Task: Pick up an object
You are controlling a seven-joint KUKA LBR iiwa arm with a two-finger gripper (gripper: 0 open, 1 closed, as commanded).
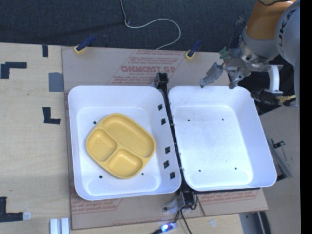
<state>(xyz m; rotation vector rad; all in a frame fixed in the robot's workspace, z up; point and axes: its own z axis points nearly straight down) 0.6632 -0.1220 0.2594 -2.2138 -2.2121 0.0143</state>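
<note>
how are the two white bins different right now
The left bin holds a yellow divided plate, while the right bin shows just its bare, speckled floor. The pincer hangs by the right bin's far rim, well away from the left bin. Both are shallow, white, roughly square, and sit side by side.

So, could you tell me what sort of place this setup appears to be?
It is most likely a robotics lab bench set up for grasping trials. Two shallow white bins sit side by side on a taped-down cardboard sheet, a yellow divided tray lies in the left bin, and the arm's gripper hovers above the right one.
</note>
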